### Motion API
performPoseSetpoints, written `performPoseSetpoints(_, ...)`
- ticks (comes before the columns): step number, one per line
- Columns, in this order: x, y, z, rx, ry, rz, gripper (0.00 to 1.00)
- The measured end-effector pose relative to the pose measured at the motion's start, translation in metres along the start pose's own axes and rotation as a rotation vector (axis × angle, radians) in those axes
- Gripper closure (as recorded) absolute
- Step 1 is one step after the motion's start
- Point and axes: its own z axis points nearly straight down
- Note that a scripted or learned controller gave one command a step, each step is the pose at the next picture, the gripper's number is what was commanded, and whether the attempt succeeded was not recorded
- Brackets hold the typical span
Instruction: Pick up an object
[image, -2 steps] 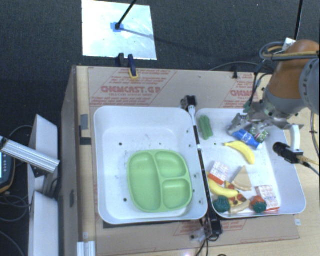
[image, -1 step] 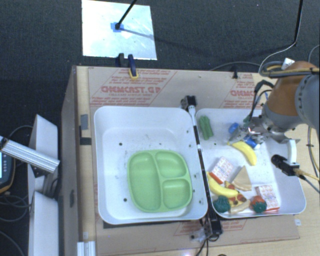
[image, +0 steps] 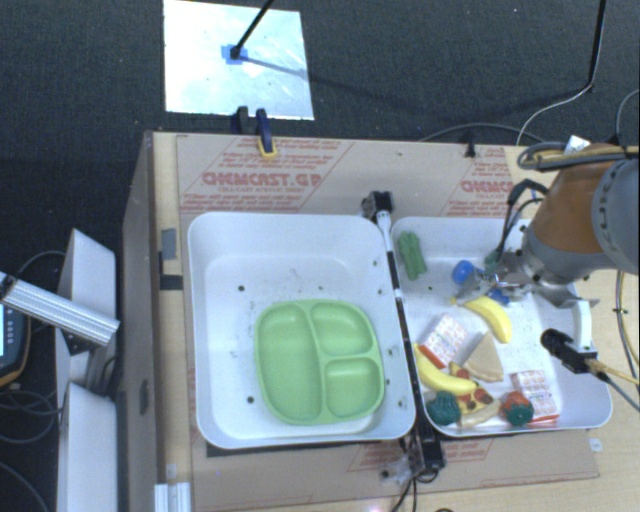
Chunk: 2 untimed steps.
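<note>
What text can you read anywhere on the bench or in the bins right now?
"CHEMCAST GP": red print on the brown sheet under the bins, behind the left bin.
The same red print repeats at a slant near the right bin; too partial to read.
Small packets in the right bin: print too small to read.

The arm is a thick rounded tube, grey on its outer shell, with a broad orange band just above the wrist. A pale yellowish ring and a small white tag sit at the top of the orange band. Dark cables loop along the band's left side down toward the wrist. Below the band the wrist narrows into a grey collar, and darker metal parts with bluish bits sit under that collar
</note>
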Motion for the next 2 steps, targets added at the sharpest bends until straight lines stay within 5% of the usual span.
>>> performPoseSetpoints(1,-0.001,0.0,-0.009,0.002,0.0,0.0,1.0)
performPoseSetpoints(2,0.079,0.016,-0.094,0.014,0.006,-0.001,1.0)
